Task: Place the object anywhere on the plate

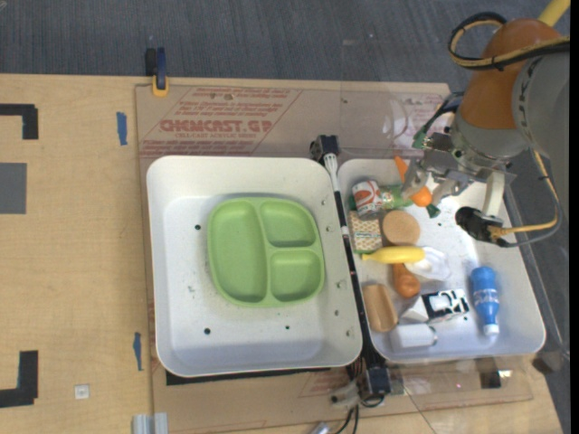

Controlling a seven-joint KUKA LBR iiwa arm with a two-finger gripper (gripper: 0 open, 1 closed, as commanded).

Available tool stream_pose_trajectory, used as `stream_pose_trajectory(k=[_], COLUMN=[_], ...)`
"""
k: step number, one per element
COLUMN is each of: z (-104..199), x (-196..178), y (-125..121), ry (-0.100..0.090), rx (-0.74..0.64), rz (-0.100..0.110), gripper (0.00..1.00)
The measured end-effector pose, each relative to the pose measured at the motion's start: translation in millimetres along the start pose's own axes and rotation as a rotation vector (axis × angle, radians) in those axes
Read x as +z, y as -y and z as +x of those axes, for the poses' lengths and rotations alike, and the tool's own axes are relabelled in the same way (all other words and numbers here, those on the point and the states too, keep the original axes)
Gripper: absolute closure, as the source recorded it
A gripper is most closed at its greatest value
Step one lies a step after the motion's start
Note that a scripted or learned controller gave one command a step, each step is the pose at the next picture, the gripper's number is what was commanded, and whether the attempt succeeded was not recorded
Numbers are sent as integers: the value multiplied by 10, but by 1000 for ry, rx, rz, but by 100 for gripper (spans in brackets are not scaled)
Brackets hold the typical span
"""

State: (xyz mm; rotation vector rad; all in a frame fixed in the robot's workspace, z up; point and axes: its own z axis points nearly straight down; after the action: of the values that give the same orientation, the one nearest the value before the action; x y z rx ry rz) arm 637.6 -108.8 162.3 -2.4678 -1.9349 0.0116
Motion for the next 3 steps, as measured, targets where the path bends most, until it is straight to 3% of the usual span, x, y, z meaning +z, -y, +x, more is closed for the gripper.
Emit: stream_pose_trajectory(k=[1, 2, 3], z=[696, 1188, 1607], x=[-1364, -589, -185], y=[99, 536, 1145], ry=[-5, 2, 2], rx=[117, 466, 347], rz=[-15, 9, 6], gripper=[100, 100, 100])
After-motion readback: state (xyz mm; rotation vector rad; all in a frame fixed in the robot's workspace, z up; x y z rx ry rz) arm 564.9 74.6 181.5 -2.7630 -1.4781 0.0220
